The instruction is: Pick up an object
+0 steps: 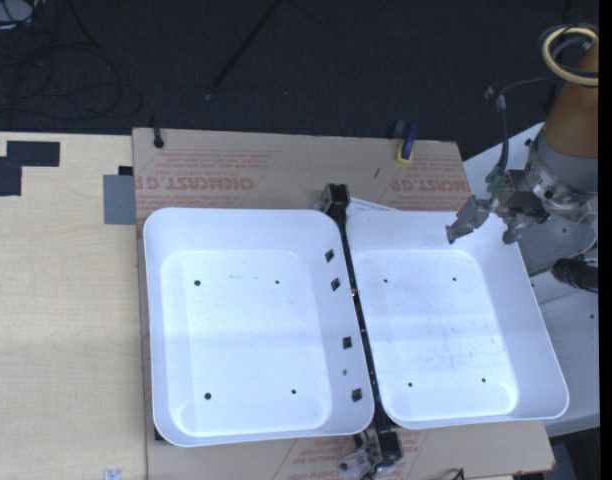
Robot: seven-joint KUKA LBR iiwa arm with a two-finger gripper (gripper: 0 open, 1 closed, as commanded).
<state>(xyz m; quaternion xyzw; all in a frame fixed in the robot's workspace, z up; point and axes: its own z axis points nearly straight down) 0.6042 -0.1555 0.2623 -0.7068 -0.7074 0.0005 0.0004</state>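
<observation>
The gripper (484,220) is seen above the far right corner of the right bin (531,363), and its two fingers are spread apart with nothing held between them. The left bin (154,298) is placed just beside it, on a cardboard sheet (286,163). No object to pick up can be made out in either bin.

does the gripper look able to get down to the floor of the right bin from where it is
Probably yes. The gripper hangs over the far right corner of the right bin, and nothing stands between it and the bin's floor; the walls are shallow.
</observation>
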